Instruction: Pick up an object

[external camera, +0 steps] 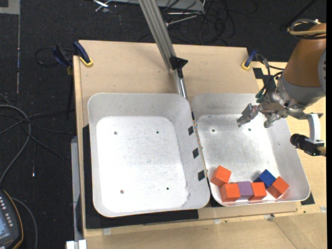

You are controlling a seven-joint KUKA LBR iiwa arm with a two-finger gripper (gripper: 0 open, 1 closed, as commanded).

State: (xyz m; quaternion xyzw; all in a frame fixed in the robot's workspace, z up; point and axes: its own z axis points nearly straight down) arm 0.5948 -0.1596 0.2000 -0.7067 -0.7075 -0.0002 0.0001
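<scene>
Gripper (260,116) over the upper part of the right bin (244,149), fingers (245,116) spread apart, nothing between them. Blocks sit well below the fingers toward the near edge of that bin, clustered: orange cube (221,175) tilted, upper left of the group; orange cube (230,192) just below it, touching a purple cube (244,190); next an orange cube (258,190), then a blue cube (267,178) and an orange cube (278,187) at the right end. Left bin (137,149) lies well left of the fingers. Both bins rest on the tan worktop (129,69).
</scene>
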